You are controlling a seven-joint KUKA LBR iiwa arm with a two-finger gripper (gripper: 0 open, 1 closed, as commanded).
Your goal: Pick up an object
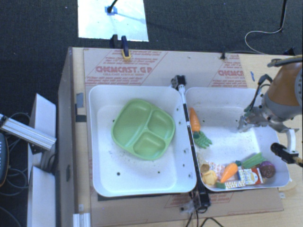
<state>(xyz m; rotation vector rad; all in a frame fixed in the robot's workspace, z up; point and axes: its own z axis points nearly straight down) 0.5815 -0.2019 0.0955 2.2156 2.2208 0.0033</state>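
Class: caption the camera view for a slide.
Arm's claw over right bin of toy food; green plate in left bin.

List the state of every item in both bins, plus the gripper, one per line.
Green plate: lying flat in the left bin, compartments up.
Carrot: lying against the right bin's left wall, leafy end toward the camera.
Small carrot: lying in the pile at the right bin's near edge.
Purple item: resting in the near right corner.
Gripper: low over the right bin's floor, nothing visible between its fingers.
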